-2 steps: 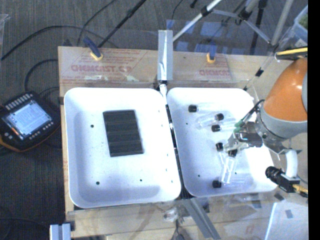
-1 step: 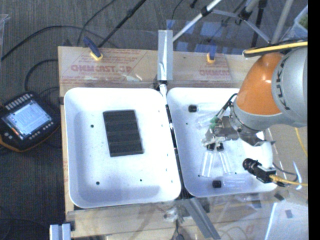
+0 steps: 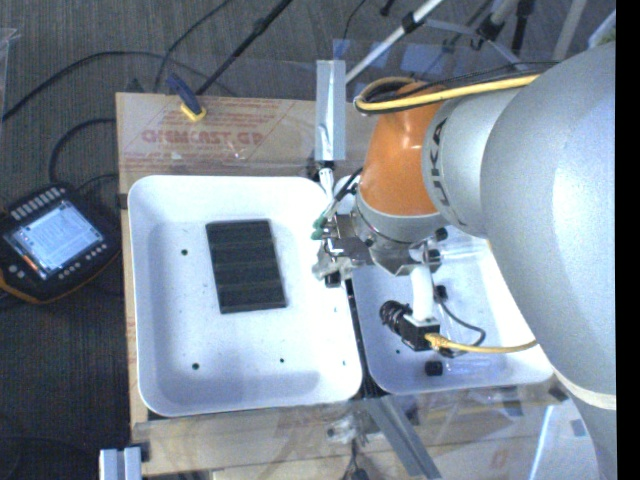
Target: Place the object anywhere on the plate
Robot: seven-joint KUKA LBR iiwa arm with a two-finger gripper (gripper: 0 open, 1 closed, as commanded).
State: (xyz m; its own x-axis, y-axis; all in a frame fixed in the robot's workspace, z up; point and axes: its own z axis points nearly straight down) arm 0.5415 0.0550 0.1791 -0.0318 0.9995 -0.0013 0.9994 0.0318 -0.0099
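Observation:
A dark ribbed rectangular plate (image 3: 245,265) lies flat in the left white bin (image 3: 160,298), a little left of the bin's centre. My gripper (image 3: 331,259) hangs over the divider between the two bins, just right of the plate. The wrist with its orange band (image 3: 400,168) covers most of the gripper from above. I cannot make out any object under or in the gripper.
The right white bin (image 3: 480,363) is largely covered by the grey arm (image 3: 540,198). A black fitting with a yellow cable (image 3: 412,328) hangs over it, and a small dark piece (image 3: 432,368) lies near its front edge. A pendant (image 3: 55,238) sits on the floor at left.

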